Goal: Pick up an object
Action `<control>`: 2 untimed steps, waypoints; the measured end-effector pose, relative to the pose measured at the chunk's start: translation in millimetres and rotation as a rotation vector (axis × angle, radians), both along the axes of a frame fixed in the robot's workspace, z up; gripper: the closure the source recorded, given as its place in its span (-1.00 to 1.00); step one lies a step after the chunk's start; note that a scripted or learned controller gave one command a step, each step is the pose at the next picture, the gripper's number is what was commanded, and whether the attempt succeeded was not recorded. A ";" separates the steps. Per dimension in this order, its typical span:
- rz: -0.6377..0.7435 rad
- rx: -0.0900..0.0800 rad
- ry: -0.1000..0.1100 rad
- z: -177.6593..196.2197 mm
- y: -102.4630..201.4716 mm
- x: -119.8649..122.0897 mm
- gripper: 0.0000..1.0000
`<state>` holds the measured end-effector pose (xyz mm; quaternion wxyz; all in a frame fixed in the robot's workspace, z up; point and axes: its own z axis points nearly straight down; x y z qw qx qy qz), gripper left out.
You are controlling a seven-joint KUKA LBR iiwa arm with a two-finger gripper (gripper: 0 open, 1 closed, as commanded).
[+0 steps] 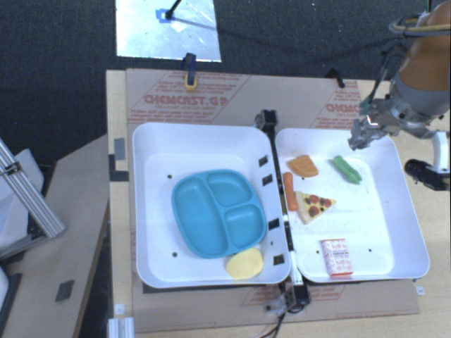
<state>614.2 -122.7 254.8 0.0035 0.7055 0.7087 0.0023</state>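
Dark carpet lies round my bench point(232, 90), a cardboard-topped surface bearing two shallow white bins side by side, with a shiny metal sheet point(168, 20) on the floor at the far left. Going left to right: the left bin point(151, 153) holds a blue divided plate point(218, 213), and a round yellow piece point(244, 263) lies just beside the plate's near edge. Across the divider, the right bin point(405, 259) holds what I might take: an orange stick point(289, 191) along the left wall, an orange wedge point(304, 165) just to its right, a pizza slice point(314, 205) nearer, a red and white packet point(336, 257) at the near side, and a green pod point(347, 168) toward the far right. My gripper point(361, 136) hangs over the far right part of that bin, nothing visibly grasped; whether it is spread or closed I cannot tell from here. I judge this the approach step, with no object lifted yet. The green pod lies closest, near and a little left of my tip, well apart from its neighbours. The next move calls for coming down over it, aligned across its narrow width, then closing and lifting straight up.
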 end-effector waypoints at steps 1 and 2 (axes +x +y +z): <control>0.003 0.002 0.007 -1.7 43.8 -2.9 1.00; 0.005 0.004 0.006 -8.9 100.8 -3.5 1.00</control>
